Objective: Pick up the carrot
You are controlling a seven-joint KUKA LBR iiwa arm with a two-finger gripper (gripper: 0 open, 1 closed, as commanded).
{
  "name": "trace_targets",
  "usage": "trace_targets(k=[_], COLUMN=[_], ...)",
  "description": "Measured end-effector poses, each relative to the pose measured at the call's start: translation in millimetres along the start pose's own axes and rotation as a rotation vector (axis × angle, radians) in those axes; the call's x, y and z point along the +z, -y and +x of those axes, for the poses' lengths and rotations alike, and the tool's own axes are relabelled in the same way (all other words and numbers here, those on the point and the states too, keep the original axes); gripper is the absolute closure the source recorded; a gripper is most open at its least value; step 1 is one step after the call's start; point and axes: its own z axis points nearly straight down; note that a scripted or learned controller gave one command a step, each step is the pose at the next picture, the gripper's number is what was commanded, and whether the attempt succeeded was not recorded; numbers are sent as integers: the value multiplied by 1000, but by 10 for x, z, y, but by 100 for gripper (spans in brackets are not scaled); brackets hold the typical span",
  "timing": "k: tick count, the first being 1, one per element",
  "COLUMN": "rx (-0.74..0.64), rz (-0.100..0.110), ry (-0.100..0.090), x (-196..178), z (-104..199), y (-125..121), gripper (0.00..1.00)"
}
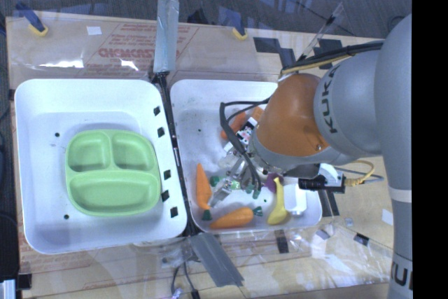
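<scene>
Jaws' state unreadable; gripper (234, 182) low in right white bin (187, 150). Left bin (28, 150) holds green sectioned plastic tray (112, 171), clear of work. Orange carrots (202, 185), (232, 218) lie loose beside gripper, ungrasped; yellow banana-like piece (278, 208) rightward.

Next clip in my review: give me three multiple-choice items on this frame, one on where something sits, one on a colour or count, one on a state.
1. Where is the green three-compartment plastic plate?
A. left white bin
B. right white bin
C. on the bench outside the bins

2. What colour is the band above the arm's wrist?
A. blue
B. orange
C. green

3. The plate's compartments are:
A. stacked with carrots
B. holding a banana
C. bare

Answers:
1 A, the plate lies on the floor of the left white bin.
2 B, the orange band sits over the right white bin.
3 C, bare green plastic shows in all three sections.
</scene>
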Motion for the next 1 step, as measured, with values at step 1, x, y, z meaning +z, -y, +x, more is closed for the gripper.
trace_targets(k=[1], rx=[-11], rz=[-7], ry=[12], x=[38], z=[168], y=[-10], gripper=[0])
